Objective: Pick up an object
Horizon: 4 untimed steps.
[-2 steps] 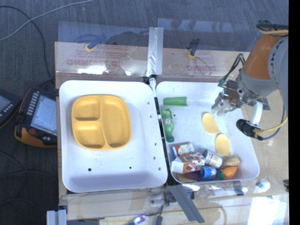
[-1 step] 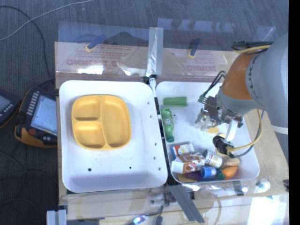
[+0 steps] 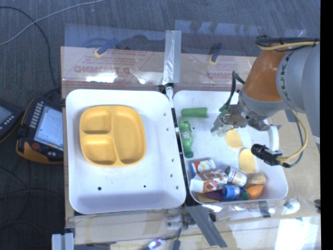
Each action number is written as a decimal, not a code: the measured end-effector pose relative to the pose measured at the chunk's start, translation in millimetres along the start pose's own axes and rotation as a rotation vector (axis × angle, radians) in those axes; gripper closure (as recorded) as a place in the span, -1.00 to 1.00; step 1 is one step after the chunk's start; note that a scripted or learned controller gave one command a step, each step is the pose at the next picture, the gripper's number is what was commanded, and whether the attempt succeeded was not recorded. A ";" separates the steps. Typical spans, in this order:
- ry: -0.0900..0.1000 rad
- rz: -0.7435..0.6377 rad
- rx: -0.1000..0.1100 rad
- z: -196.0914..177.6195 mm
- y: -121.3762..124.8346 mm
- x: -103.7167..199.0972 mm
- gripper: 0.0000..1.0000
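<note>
My gripper (image 3: 224,128) hangs low over the middle of the right bin (image 3: 208,99), open, with nothing between its fingers. Just below and to its right lies a pale yellow piece (image 3: 234,138). A second pale yellow piece (image 3: 247,161) lies nearer the front. A green cylinder (image 3: 194,112) rests to the gripper's left, and a green bottle (image 3: 186,138) lies along the bin's left wall. Heaped in the front of the bin are red and white cartons (image 3: 206,166), a small can (image 3: 237,177), a blue item (image 3: 232,192), an orange item (image 3: 254,191) and a brown lump (image 3: 257,179).
The left bin (image 3: 125,191) holds a yellow divided plate (image 3: 112,135). A raised divider (image 3: 176,134) separates the two bins. A black cable plug (image 3: 263,152) and yellow cable hang from the arm over the right bin's right side. A teach pendant (image 3: 41,130) lies on the floor at left.
</note>
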State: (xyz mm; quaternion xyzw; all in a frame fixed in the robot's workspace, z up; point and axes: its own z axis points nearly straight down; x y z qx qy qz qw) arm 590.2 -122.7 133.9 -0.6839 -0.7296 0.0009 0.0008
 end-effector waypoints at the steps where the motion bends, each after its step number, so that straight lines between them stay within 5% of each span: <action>1: 0.000 0.000 0.000 0.1 -0.1 0.0 -1.00; 2: -0.005 -0.065 -0.012 44.0 -3.6 -64.0 -1.00; 3: -0.005 -0.067 -0.017 32.2 -1.9 -62.9 1.00; 4: -0.002 0.137 -0.001 -63.3 25.6 -4.9 1.00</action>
